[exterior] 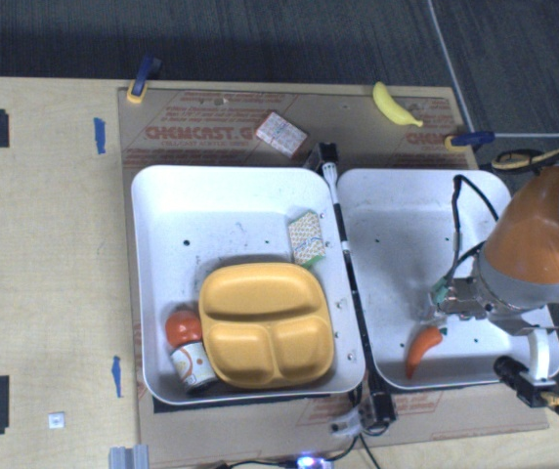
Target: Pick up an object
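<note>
An orange carrot-shaped toy (421, 349) lies near the front edge of the right bin (387, 213). My gripper (446, 308) hangs low in that bin, right at the carrot's upper end, under the arm's orange band (538, 233). In the left bin (162, 223) rest a yellow divided tray (265, 322), a small patterned packet (306, 236) and a red-capped container (188, 345) tucked against the tray's left side.
A yellow banana toy (395, 106) and a small patterned box (280, 134) lie on the cardboard behind the bins. Blue clamps (143, 76) hold the board's back edge. A black cable loops over the right bin's back right corner.
</note>
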`<state>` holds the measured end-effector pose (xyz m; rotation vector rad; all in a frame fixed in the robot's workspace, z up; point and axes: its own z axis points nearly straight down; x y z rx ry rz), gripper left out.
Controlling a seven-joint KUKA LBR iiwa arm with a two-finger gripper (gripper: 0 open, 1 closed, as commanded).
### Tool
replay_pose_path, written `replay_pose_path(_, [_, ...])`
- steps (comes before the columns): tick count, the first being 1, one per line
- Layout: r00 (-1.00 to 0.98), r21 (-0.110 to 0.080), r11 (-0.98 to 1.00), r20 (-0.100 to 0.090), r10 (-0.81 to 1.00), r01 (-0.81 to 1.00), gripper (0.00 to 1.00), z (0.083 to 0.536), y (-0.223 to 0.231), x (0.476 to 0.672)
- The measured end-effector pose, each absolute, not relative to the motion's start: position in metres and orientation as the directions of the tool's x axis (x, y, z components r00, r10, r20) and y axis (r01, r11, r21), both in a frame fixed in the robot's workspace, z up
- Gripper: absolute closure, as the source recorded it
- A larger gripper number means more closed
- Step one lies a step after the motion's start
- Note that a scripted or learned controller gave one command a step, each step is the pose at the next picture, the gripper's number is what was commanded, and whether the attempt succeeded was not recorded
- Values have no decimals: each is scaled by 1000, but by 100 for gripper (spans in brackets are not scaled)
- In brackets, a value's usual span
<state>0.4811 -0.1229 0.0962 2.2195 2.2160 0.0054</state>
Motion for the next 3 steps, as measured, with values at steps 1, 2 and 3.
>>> replay_pose_path(1, [2, 6, -2, -1, 1000, 1000, 0, 96, -123, 481])
replay_pose_path(2, [-1, 2, 1, 1, 1000, 1000, 0, 86, -93, 480])
replay_pose_path(3, [-1, 7, 1, 0, 1000, 1000, 100, 96, -93, 482])
